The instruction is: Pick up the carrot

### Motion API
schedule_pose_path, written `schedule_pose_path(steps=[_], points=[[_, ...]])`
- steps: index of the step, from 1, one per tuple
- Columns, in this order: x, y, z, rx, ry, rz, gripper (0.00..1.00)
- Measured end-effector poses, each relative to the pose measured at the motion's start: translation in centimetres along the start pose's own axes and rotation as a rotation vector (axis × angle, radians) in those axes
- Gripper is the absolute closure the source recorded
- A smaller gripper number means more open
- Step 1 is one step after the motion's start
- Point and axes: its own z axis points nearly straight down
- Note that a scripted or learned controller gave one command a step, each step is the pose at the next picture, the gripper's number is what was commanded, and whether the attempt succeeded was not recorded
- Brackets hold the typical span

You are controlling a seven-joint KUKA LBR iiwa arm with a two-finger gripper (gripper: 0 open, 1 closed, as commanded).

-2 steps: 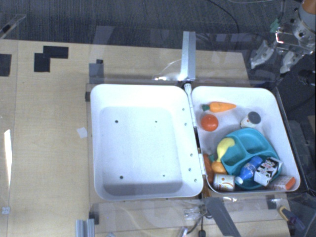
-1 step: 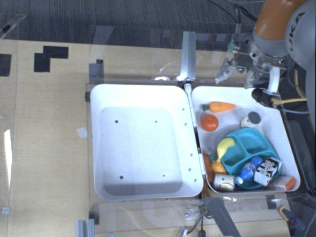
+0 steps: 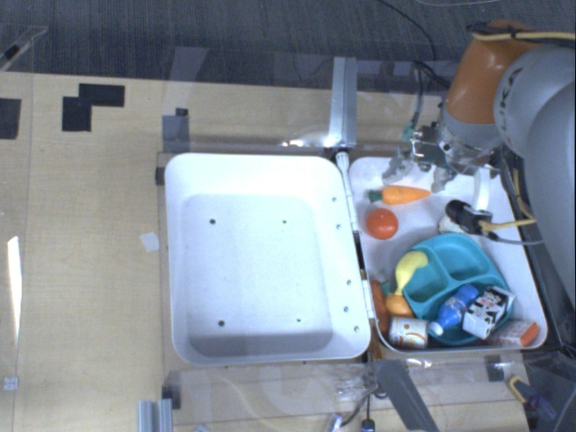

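Two-finger metal gripper [image 3: 418, 171], fingers spread and holding nothing, poised just above the tapered orange carrot [image 3: 404, 195], at its 12 o'clock.

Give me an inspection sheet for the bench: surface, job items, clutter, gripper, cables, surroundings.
Surface: wooden bench bearing two white bins side by side, the left bin and the right bin.
Job's things: carrot lies flat at the far end of the right bin, tip pointing to the view's right.
Clutter: red tomato just in front of the carrot; blue divided tray with a yellow banana, blue bottle and small carton; can by the near wall.
Grippers: gripper directly above the carrot; nothing between its fingers.
Cables: black cable across the floor.
Surroundings: dark carpet; black markers on the bench.
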Motion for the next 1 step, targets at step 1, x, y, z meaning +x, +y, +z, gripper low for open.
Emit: schedule_pose_path(steps=[1], points=[[-6.48,0.89,-4.14,-0.006,0.000,0.139,0.00]])
